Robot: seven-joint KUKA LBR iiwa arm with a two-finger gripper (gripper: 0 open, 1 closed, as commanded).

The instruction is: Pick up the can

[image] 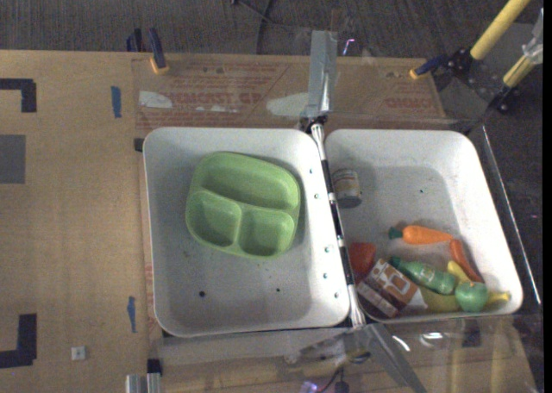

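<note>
metal can (347, 187) lies untouched against the right bin's (414, 146) left wall, apart from the toy food, so the whole pick remains; pincer state: cannot tell.

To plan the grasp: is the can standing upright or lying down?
Lying down, it seems: the can shows its labelled side along the right bin's left wall.

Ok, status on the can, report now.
Can in right bin, hard against its left wall, apart from the other items. Toy food pile at the bin's near end, clear of it. Green tray in left bin.
</note>
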